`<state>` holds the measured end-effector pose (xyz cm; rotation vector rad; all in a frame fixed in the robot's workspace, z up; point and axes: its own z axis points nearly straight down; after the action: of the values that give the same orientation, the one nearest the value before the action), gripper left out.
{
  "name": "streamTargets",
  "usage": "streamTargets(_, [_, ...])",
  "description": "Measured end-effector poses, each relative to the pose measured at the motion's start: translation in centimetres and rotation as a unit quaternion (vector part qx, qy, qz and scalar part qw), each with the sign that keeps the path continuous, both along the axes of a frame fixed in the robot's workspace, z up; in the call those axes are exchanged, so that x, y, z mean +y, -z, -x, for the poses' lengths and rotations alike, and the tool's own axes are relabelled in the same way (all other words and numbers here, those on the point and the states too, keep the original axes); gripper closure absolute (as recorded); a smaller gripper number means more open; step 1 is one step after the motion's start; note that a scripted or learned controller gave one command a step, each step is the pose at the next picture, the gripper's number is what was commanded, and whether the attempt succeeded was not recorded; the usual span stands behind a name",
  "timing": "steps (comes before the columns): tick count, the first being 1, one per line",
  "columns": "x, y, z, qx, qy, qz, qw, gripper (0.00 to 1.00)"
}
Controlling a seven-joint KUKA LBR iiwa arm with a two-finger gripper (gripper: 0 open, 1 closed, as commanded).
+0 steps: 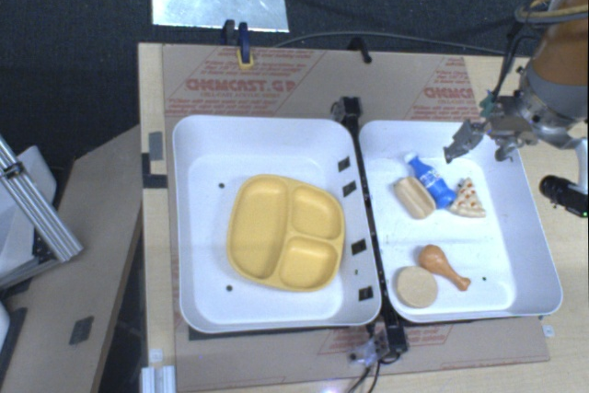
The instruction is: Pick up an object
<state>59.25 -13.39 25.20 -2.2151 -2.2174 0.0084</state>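
Two white bins sit side by side on the desk (156, 225). The left bin (198, 152) holds a yellow divided plate (285, 233). The right bin (525, 225) holds five small toy food items: a blue tube (431, 179), a hot dog bun (413, 197) touching the tube's left side, a pizza slice (468, 199) just right of the tube, a chicken drumstick (443, 265) nearer the camera, and a round tan cookie (416, 286) at the near left of that bin.

The arm enters from the right. The end effector (486, 141) hangs over the far part of the right bin, just beyond and to the right of the tube. One dark finger (459, 144) slants down to the left, another part projects to the right; they appear spread apart, with nothing between them.

Step in hand, as judged: approach, before any grasp. No object is lifted; all five lie on the bin floor.

Next move calls for: choose a target, most likely the tube or pizza slice as nearest. Shift toward the near side and descend with fingers straddling the piece. The tube, bun and slice are crowded, so a finger may land on a neighbour. The drumstick stands more apart and offers a cleaner grasp.
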Motion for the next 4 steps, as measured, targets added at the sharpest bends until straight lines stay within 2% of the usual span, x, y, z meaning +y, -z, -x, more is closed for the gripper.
streamTargets(1, [0.0,-0.6,-0.2,-0.005,-0.001,0.0008,1.0,0.0])
streamTargets(3, [1.9,9.5,-0.5,-0.003,-0.002,0.0002,1.0,0.0])
streamTargets(4, [2.1,14.6,-0.6,-0.017,-0.002,0.0051,0.9998,0.0])
